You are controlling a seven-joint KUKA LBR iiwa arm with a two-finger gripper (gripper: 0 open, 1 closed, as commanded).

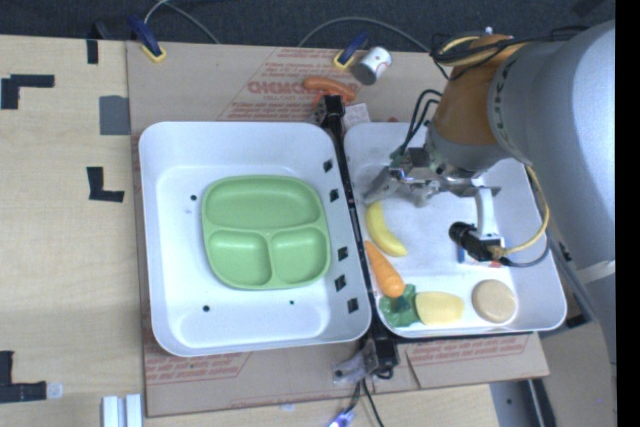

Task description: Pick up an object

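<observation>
My gripper hangs low in the right bin, at its upper left, just above the top end of a yellow banana. Its two silver fingers stand spread, so it is open, with nothing between them. Below the banana an orange carrot with a green top lies along the bin's left wall. A pale yellow lemon-like piece and a round tan bun rest by the front wall. The grey arm with its orange band comes in from the upper right.
The left bin holds a green divided plate. A black part with yellow cable hangs off the wrist over the right bin. Behind the bins lie an orange item, clamps and cables on the cardboard.
</observation>
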